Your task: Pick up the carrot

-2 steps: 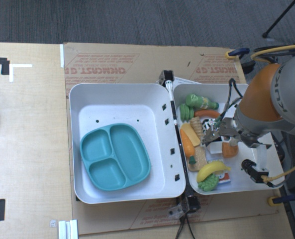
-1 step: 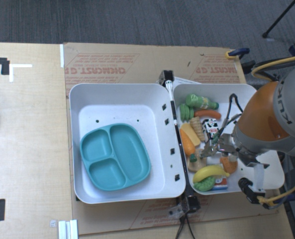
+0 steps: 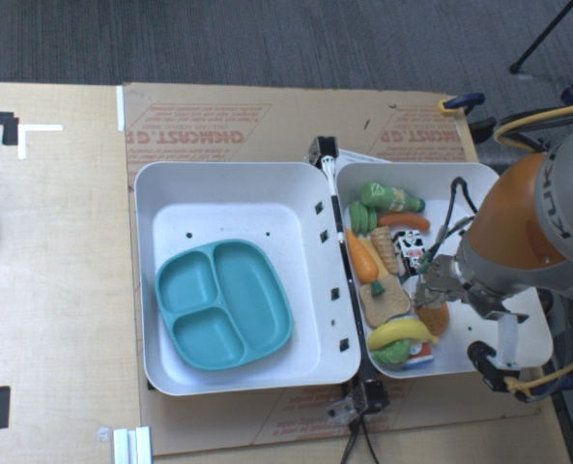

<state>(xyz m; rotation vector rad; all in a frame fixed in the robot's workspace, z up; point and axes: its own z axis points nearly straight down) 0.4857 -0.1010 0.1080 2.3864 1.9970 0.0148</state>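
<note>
Item: carrot [image 3: 362, 257]. Location: right bin [image 3: 479, 177], hard against its left wall, lying lengthwise along that wall, tip toward the far end.

Handling, as I judge it: a toy, light and stiff, smooth skin, likely to slip if pinched near the tapered tip. I would take it across the thick middle.

Neighbours: green vegetable [image 3: 363, 217] touching its far end; biscuit-like piece [image 3: 384, 300] at its near end; banana [image 3: 399, 332] further toward me; green bottle [image 3: 392, 198] and red piece [image 3: 403, 221] near the far wall.

Edges and room: the wall leaves almost no gap for a finger on the left side; the right side is crowded. Left bin [image 3: 228, 187] holds a teal tray [image 3: 224, 304], well apart.

Gripper [image 3: 429, 288]: low over the clutter right of the carrot; jaw state I cannot tell.
</note>
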